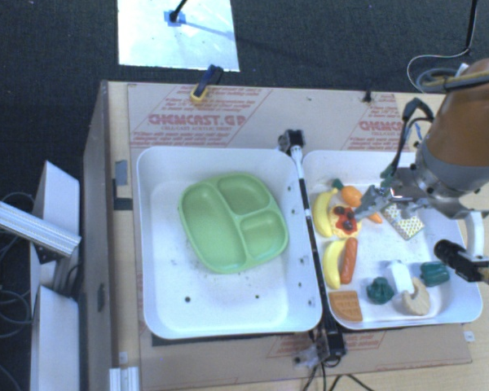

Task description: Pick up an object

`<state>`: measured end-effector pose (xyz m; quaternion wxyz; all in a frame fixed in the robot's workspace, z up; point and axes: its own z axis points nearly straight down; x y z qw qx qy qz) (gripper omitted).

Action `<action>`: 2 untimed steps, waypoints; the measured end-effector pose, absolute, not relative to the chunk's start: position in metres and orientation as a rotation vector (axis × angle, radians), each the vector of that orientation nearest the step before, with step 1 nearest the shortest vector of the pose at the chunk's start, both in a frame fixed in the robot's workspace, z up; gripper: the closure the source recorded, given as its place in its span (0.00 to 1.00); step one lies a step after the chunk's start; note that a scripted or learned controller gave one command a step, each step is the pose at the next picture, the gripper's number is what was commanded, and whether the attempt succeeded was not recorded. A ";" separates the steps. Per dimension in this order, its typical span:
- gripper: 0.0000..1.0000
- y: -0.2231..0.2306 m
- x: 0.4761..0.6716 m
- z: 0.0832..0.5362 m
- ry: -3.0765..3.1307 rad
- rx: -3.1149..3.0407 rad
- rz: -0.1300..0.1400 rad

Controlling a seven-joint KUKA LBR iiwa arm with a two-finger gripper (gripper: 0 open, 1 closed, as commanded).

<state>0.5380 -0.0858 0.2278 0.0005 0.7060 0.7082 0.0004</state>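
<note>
The right white bin (471, 306) holds several toy foods. A yellow banana (322, 212), an orange fruit (351, 195) and a red piece with dark spots (344, 221) lie at its left side. My gripper (363, 210) reaches in from the right and sits low over the red piece and the orange fruit, touching or nearly touching them. A second banana (332, 264) and a red sausage (350, 259) lie just below it. Nothing is seen lifted off the bin floor.
The left bin (151, 243) carries a green divided plate (232, 222). Also in the right bin are an orange waffle (347, 305), a green broccoli (381, 290), a white block (400, 275), a dark green piece (433, 274), a tan piece (416, 300) and a checkered piece (406, 223).
</note>
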 end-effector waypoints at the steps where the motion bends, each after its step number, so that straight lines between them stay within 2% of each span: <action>1: 0.00 -0.110 0.564 0.084 2.222 2.219 0.002; 2: 0.00 -0.091 0.603 0.086 2.214 2.216 0.000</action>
